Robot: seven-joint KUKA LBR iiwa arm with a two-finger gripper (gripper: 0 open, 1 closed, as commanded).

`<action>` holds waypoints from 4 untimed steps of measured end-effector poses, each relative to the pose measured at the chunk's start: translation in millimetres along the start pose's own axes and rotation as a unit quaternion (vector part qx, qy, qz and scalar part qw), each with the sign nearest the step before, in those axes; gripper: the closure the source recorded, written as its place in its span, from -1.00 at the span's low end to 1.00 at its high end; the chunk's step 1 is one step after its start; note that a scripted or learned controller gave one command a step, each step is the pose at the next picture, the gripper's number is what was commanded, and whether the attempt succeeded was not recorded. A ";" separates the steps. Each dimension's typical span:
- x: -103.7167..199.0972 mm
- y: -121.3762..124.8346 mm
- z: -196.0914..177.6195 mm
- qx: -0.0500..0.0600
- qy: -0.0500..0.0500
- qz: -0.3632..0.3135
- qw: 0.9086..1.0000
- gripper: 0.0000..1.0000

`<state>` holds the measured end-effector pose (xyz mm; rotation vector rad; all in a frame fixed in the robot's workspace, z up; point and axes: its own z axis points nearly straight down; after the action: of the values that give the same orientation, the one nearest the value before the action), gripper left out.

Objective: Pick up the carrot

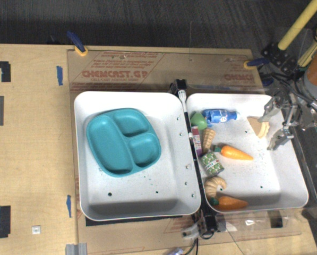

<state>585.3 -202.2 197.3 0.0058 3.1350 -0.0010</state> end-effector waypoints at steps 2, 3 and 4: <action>11.6 101.0 106.9 0.000 -0.004 -0.009 1.000 -1.00; 46.6 100.1 106.2 0.000 -0.005 0.019 1.000 -1.00; 84.5 76.9 106.0 -0.001 -0.006 0.098 0.995 -1.00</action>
<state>501.7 -125.1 90.8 0.3130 3.1072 0.0024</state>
